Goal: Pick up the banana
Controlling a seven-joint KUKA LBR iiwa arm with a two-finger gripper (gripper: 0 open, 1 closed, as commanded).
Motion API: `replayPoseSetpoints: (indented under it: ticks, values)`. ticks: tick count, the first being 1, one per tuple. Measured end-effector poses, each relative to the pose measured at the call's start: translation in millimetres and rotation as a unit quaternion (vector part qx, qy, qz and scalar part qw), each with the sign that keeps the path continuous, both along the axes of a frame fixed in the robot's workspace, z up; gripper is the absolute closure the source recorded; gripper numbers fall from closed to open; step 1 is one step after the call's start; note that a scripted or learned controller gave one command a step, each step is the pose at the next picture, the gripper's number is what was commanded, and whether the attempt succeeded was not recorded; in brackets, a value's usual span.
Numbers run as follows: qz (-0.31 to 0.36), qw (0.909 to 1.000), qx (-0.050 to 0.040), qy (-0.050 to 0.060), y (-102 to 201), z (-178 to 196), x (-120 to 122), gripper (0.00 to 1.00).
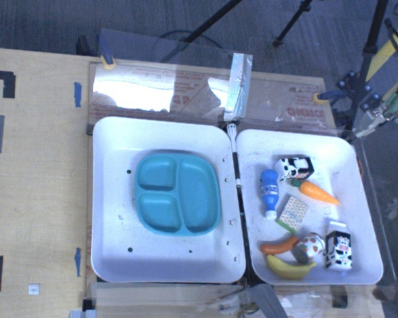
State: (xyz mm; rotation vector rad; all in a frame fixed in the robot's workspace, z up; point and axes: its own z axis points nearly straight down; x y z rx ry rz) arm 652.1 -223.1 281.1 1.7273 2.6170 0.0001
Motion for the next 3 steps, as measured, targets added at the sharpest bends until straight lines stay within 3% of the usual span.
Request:
replayPoseSetpoints:
  ticks: [1, 2, 3]
  values:
    - [0.0, 1.0, 0.0, 0.0, 0.1, -0.2, 0.0, 0.0]
    - [0.0, 1.0, -0.0009, -0.001, -0.2, 9.3, 0.8, 1.0]
    - [0.001, 1.0, -0.0007, -0.001, 0.0, 9.2, 0.8, 0.0]
